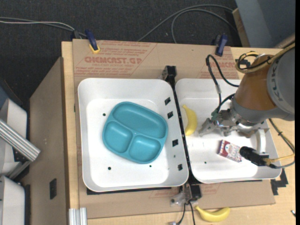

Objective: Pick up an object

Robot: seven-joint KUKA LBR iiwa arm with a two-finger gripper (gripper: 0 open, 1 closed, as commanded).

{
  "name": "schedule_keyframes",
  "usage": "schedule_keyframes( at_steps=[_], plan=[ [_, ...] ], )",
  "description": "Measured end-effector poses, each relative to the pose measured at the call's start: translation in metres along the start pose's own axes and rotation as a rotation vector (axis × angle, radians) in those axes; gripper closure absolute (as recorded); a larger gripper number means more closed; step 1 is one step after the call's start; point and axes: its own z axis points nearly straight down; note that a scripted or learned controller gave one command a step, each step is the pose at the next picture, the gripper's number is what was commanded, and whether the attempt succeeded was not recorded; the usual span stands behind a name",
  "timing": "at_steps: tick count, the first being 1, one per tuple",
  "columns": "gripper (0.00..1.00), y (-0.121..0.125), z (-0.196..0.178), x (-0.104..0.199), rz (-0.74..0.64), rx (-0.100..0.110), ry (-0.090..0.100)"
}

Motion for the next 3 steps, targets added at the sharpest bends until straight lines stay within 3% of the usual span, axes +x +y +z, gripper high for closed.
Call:
schedule_keyframes(
  at_steps=[1,2,3],
  plan=[
    [1.0,0.002,-0.015,0.0,0.0,-0.008,-0.001],
    [1.0,0.002,-0.078,-0.003,-0.001,-0.014,-0.004],
    [1.0,0.003,-0.111,-0.003,-0.002,-0.012,-0.004]
  ],
)
